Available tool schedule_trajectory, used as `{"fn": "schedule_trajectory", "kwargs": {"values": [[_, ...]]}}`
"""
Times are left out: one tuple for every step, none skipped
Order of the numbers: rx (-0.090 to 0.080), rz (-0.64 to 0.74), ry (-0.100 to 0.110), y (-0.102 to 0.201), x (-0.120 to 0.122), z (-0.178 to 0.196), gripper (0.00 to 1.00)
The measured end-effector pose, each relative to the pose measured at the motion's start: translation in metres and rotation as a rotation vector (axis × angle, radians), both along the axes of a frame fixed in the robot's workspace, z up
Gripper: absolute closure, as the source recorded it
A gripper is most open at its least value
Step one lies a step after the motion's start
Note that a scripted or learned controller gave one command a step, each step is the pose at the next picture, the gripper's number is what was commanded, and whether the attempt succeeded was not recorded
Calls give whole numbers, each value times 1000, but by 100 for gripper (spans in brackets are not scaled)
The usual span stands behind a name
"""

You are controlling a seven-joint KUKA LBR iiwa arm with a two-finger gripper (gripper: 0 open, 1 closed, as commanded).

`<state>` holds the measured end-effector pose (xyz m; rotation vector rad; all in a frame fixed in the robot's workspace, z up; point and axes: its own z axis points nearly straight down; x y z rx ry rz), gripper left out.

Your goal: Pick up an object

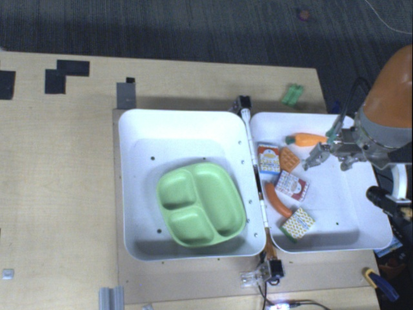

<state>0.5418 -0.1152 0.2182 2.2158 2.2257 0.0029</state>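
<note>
Two white bins sit side by side on the tabletop (58,192). Camera view: the left bin (139,141) holds a green divided plate (201,203); the right bin (348,228) holds the candidates, namely a toy carrot (308,139), a small carton (268,159), a red-and-white packet (291,186), an orange sausage (277,202) and a patterned box (297,223), clustered near the shared wall. My gripper (330,155) hangs above this bin just right of the carrot, fingers spread, nothing between them. I judge the carrot the cleanest target: I would centre over it, align across its narrow width, and descend fully before closing.
</note>
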Motion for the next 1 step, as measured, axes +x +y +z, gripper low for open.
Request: {"fn": "schedule_trajectory", "kwargs": {"values": [[-3,-3,-13,-8,40,-120,0]]}}
